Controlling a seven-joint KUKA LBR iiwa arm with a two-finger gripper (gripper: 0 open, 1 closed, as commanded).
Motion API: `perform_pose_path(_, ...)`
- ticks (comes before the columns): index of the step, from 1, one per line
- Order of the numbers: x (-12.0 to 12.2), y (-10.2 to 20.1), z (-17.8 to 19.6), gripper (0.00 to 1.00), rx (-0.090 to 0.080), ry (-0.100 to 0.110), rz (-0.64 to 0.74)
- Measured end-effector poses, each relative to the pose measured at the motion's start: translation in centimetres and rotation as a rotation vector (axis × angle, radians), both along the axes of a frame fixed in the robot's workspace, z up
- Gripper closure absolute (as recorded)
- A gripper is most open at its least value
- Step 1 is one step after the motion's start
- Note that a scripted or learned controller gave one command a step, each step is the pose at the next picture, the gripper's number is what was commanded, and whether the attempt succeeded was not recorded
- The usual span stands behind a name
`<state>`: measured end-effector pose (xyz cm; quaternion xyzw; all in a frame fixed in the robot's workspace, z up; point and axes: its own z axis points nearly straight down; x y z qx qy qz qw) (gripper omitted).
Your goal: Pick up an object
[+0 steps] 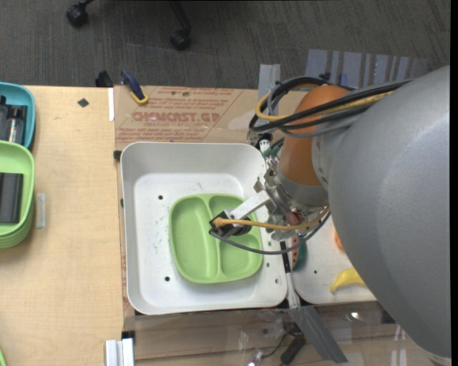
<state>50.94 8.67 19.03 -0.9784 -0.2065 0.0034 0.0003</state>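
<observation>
The pale wooden bench (pixel 71 214) carries a brown cardboard sheet (pixel 179 114) and, just beside it, a shallow white plastic bin (pixel 143 171). In this bin a light green plastic plate with two compartments (pixel 193 243) lies flat (closer to the right wall). The pincer (pixel 285 216) hangs over the plate's right edge; whether it is open or closed I cannot tell. A small yellow object (pixel 348 280) lies in the neighbouring white bin (pixel 315 287).

Grey carpet (pixel 286 28) with chair casters (pixel 79 12) lies beyond the pale wooden bench (pixel 64 271).
</observation>
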Motion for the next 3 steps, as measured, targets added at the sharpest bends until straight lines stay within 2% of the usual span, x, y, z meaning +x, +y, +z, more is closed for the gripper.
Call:
perform_pose_path(1,-3.2,7.0,2.3,1.00,-0.003,-0.005,-0.179)
perform_pose_path(2,-3.1,12.8,20.4,1.00,-0.004,-0.008,-0.219)
perform_pose_path(3,-3.2,14.2,25.0,1.00,-0.004,-0.003,0.224)
